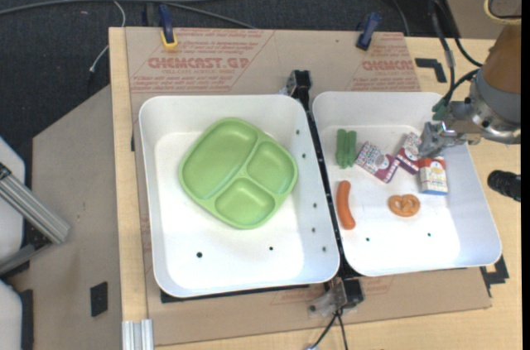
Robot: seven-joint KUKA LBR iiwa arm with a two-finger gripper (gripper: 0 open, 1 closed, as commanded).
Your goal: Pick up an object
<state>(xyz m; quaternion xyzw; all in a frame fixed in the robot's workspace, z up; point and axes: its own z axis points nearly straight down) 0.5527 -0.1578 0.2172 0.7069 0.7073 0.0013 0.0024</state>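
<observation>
Behind both bins, cardboard (199,59) reads "CHEMCAST GP".

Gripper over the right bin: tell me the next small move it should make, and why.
Probably a short, straight descent. The gripper hangs in the right bin, above the cluster of small packets: the red-and-white carton lies just below it and the purple packet is to its left. Nothing shows between it and those items, so lowering onto the carton looks like the nearest chance of a grasp.

Bright, even overhead light; white bins (166,257) glare slightly, soft shadows toward six o'clock, focus mildly soft throughout.
</observation>
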